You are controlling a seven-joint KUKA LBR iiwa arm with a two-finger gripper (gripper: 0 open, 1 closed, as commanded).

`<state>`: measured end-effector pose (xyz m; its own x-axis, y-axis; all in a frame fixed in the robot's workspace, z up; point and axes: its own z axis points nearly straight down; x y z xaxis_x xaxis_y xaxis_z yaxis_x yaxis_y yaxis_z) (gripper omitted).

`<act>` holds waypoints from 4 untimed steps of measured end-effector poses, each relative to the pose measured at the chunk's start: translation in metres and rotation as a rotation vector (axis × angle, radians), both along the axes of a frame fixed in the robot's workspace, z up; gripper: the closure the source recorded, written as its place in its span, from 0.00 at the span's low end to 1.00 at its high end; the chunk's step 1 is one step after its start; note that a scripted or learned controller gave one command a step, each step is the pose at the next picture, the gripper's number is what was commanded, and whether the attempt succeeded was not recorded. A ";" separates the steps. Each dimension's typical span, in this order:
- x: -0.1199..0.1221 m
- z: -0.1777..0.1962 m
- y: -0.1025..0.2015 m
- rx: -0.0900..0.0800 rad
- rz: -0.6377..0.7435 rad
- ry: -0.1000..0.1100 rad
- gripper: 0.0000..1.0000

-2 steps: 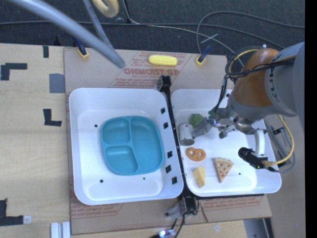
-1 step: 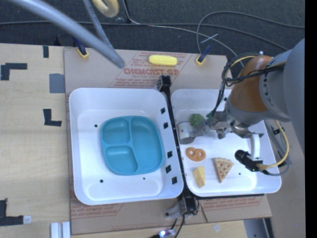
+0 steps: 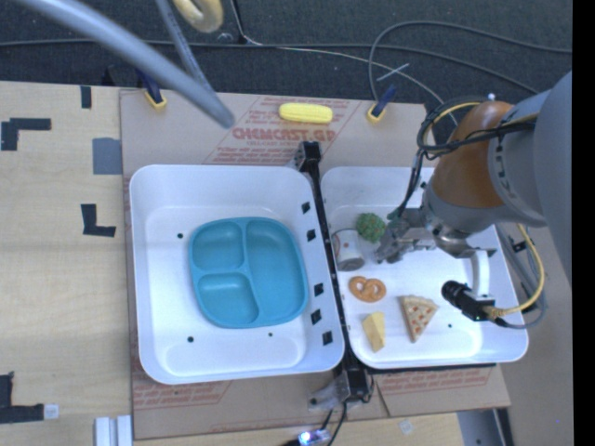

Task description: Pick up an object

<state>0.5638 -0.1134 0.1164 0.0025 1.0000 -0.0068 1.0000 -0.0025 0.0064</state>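
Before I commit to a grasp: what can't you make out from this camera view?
- End effector: the fingers' state is unreadable, blurred against the wrist above.
- Broccoli piece: contact with the end effector unclear.
- Small clear cup: too faint to confirm.
- Right bin: far right side covered by the arm.

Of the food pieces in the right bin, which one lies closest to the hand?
The green broccoli floret, right beside the hand. The round orange pretzel, yellow cheese wedge and pizza slice lie nearer the bin's front.
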 end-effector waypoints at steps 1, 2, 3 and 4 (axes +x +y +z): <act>0.010 0.050 0.004 0.006 0.004 0.003 1.00; 0.011 0.103 0.004 0.006 0.004 0.002 1.00; 0.005 0.162 0.000 0.005 0.003 0.002 1.00; 0.005 0.173 0.000 0.007 0.003 0.006 1.00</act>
<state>0.5687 -0.1136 0.2896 -0.0007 1.0000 -0.0002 1.0000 0.0007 0.0005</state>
